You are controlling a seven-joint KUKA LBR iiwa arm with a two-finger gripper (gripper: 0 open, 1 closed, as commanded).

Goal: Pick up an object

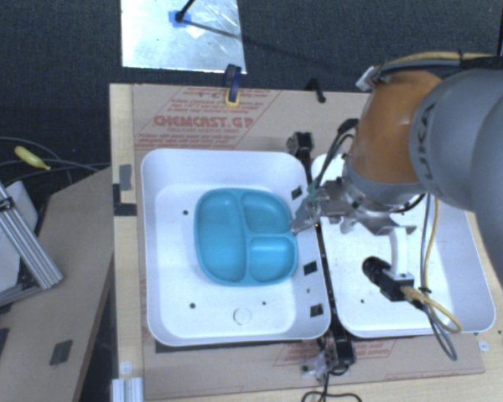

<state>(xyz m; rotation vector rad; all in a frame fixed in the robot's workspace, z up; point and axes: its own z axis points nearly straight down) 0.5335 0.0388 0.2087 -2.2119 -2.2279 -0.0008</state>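
Note:
A blue plate [243, 235] with three compartments lies in the middle of the left white bin [176, 308]. My gripper [306, 216] hangs at the plate's right edge, right over the seam between the two bins. Its grey tip points toward the plate's rim. The grey arm with its orange band [394, 132] looms above the right bin [469, 296] and hides most of it.
A small clear disc [242, 315] lies on the left bin's floor near its front wall. Black cables and a connector [386, 279] dangle from the wrist over the right bin. Cardboard [210, 115] lies under both bins, and a metal frame [17, 233] stands at far left.

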